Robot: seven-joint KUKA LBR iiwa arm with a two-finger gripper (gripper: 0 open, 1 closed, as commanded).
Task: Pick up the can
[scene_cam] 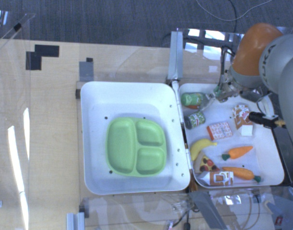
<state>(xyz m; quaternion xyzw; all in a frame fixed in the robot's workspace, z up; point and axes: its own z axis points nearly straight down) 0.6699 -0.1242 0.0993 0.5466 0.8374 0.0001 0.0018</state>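
Observation:
In the right bin point(276, 163), a green can point(193, 99) lies on its side at the far left corner. A smaller can with a green label point(196, 119) lies just in front of it. My gripper point(221, 93) hangs low over the far part of the right bin, a little to the right of the green can and apart from it. Nothing shows between the gripper and either can.
The right bin also holds a small red box point(219, 130), a banana point(201, 146), two carrots point(237, 152), a pizza slice point(207, 164), a carton point(221, 178) and a snack packet point(241, 114). A green divided plate point(136, 146) lies in the left bin point(93, 128).

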